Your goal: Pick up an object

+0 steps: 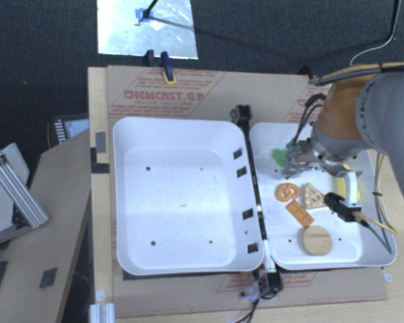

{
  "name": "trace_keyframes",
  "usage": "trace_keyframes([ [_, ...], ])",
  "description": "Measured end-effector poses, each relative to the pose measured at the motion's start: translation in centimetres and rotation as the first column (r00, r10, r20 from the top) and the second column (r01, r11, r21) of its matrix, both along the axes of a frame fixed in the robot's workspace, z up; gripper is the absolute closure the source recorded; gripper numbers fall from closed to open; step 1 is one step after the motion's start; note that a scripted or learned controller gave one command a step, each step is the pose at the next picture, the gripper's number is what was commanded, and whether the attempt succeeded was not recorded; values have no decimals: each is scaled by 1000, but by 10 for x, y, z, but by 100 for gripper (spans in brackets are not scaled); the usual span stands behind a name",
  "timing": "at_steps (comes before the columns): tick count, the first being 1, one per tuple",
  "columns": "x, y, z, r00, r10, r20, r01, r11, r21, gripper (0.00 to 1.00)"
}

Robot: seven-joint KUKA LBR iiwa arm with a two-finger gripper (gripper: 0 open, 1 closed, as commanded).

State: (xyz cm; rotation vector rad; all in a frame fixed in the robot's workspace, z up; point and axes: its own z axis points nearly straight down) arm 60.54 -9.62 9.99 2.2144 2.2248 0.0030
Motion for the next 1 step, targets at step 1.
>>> trace_keyframes([
  [1, 11, 68, 139, 1000, 6, 14, -6, 1000, 3, 100],
])
